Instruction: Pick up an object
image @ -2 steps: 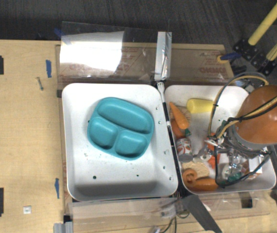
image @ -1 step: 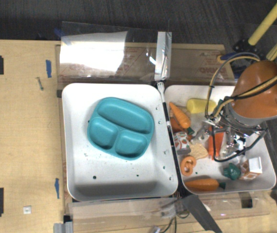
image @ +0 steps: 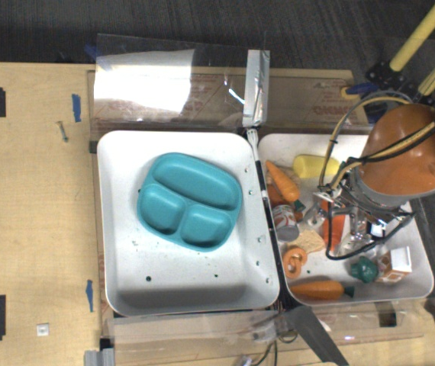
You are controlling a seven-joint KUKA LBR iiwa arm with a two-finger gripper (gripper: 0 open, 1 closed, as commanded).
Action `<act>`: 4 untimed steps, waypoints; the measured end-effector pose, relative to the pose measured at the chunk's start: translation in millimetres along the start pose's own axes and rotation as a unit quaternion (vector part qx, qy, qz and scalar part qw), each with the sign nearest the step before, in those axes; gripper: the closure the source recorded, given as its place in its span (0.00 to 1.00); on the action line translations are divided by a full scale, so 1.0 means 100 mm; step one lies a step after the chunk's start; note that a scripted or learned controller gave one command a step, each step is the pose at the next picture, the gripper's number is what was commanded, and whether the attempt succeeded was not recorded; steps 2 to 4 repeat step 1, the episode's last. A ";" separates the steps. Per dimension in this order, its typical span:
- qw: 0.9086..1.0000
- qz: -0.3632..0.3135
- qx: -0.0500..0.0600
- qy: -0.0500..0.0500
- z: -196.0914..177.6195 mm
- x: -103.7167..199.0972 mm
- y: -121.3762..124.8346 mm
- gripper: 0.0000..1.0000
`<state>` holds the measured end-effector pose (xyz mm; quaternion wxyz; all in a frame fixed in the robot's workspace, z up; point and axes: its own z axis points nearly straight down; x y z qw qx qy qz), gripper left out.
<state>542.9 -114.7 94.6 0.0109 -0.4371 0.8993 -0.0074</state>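
Nearest us is the arm's orange band [image: 403, 151]. Under it, the gripper [image: 345, 227] hangs low in the right bin [image: 423, 277]; we cannot tell its state. Around the gripper we count two carrots [image: 282, 181] [image: 318, 288], a yellow piece [image: 313, 165] and a green toy [image: 364, 270]. One blue tray [image: 190, 200] sits in the left bin [image: 122, 265].

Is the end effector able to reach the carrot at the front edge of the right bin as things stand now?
Probably yes. The carrot lies uncovered by the right bin's front rim, and the end effector hangs just behind it. Only the small orange ring lies close beside it.
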 end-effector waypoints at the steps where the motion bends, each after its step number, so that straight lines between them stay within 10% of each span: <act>1: 1.000 0.004 -0.003 0.002 0.01 -0.16 -0.07 0.00; 4: 1.000 0.004 -0.003 0.002 0.01 -0.16 -0.07 0.00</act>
